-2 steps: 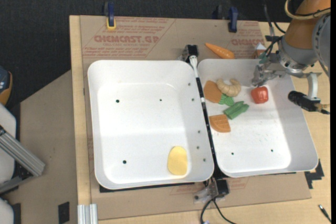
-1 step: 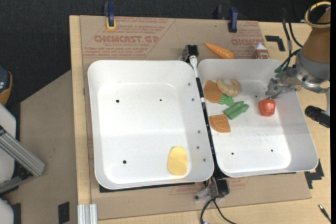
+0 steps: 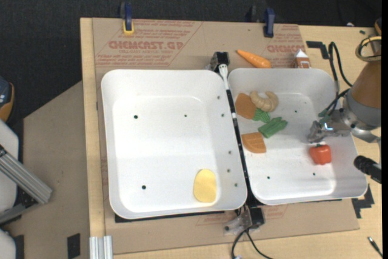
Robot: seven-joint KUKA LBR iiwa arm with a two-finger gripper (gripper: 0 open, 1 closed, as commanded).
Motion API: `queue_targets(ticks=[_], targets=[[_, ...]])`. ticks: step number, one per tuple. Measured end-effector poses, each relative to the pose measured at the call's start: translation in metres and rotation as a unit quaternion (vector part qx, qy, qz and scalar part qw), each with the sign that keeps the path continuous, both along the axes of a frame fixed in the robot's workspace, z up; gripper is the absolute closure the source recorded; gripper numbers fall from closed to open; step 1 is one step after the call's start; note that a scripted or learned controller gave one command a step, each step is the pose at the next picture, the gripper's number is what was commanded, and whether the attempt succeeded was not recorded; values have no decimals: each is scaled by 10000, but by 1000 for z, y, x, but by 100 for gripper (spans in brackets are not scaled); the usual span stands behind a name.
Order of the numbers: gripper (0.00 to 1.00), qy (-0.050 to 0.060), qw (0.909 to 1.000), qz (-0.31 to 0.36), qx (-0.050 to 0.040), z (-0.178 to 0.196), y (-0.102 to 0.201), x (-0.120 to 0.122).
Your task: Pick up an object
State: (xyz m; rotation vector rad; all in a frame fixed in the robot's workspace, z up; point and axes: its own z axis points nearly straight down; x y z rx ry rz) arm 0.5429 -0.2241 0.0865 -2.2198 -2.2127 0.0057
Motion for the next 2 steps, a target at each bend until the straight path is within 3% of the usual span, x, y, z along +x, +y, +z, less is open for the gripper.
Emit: queue_targets(ticks=[1, 2], targets=[[100, -8, 10000, 0, -2, -3, 11, -67], [100, -144, 9999, 56, -33, 167, 61, -24]])
